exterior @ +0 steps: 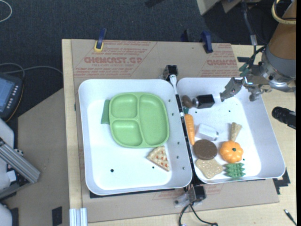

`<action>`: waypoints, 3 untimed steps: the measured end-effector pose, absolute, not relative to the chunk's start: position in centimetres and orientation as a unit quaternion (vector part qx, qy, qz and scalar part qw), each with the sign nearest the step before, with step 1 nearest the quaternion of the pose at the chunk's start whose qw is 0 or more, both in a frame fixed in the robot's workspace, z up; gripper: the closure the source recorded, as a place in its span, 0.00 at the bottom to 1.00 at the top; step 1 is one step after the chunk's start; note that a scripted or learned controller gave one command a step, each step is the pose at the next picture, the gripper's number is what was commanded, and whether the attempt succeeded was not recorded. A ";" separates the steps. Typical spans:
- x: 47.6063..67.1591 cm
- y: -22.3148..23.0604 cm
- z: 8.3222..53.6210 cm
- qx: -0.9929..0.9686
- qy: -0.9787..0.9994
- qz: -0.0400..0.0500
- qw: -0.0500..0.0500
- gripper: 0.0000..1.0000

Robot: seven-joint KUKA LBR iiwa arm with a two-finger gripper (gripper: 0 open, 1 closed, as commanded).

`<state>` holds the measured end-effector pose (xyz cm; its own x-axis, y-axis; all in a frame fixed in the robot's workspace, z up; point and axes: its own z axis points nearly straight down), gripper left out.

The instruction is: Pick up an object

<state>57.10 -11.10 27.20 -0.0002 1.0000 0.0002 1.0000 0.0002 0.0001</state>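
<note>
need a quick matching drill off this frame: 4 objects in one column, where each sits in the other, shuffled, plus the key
Objects:
1. green divided plate
2. waffle slice
3. toy carrot
4. toy pumpkin

Places:
A. right bin, lying along its left wall
B. left bin, middle
C. right bin, lower right area, next to the brown round cookie
D. left bin, just below the plate's lower right corner

Pairs: 1-B, 2-D, 3-A, 4-C
</note>
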 end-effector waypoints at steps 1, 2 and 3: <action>56.9 -10.4 21.0 -0.707 -0.707 0.002 0.004 0.00; 57.0 -10.5 14.6 -0.707 -0.707 0.002 0.003 0.00; 56.8 -10.3 8.2 -0.707 -0.707 0.002 0.003 0.00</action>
